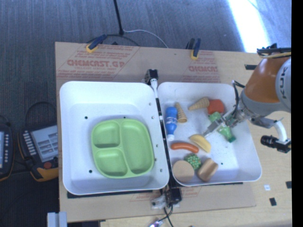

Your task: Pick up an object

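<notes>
The right bin (249, 167) holds several toy foods: a blue bottle (171, 118), two cones (181, 112) (199, 103), a red piece (217, 106), a yellow banana (200, 142), a red sausage (184, 147), a green knobbly piece (192, 161) and two brown buns (183, 171) (207, 169). My gripper (221, 126) reaches down into the bin's right half, just below the red piece and right of the banana. A small green object (228, 134) lies right at the gripper's tip; whether it is held is unclear.
The left bin (75, 93) holds a green three-compartment plate (122, 147). The divider between the bins runs past the blue bottle. The orange-banded wrist (267, 86) hangs over the right bin's right wall. Clamps sit along the board's far edge.
</notes>
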You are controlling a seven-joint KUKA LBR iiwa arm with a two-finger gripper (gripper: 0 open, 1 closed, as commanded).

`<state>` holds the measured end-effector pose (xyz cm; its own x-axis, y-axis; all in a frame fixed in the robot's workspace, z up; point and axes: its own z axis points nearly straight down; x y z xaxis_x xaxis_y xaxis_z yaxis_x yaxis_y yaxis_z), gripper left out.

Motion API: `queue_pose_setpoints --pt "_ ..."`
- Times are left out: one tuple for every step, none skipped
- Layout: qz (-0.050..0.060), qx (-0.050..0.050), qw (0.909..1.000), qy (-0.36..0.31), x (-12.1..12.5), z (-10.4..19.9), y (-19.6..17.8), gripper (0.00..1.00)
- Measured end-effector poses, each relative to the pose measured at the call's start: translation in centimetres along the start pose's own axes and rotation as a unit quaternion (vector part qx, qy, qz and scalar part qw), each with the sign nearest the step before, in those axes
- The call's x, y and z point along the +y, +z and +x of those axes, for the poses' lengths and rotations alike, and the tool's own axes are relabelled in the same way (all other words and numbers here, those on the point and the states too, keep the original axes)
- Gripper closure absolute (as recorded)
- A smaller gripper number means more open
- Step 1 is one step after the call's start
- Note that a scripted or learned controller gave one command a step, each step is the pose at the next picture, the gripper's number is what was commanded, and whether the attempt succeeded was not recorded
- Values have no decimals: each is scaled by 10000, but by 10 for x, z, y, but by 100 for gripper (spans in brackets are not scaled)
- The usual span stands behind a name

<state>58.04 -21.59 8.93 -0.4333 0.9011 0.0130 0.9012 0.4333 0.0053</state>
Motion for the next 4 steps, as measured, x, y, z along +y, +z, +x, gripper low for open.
queue_pose_setpoints --pt "-42 -123 9999 19 -1 -7 -11 100" --pt "-34 -75 10000 3 1 -3 -10 0" --pt "-47 -116 9999 10 1 -5 -21 100" --pt "-43 -105 9999 6 1 -4 -21 0"
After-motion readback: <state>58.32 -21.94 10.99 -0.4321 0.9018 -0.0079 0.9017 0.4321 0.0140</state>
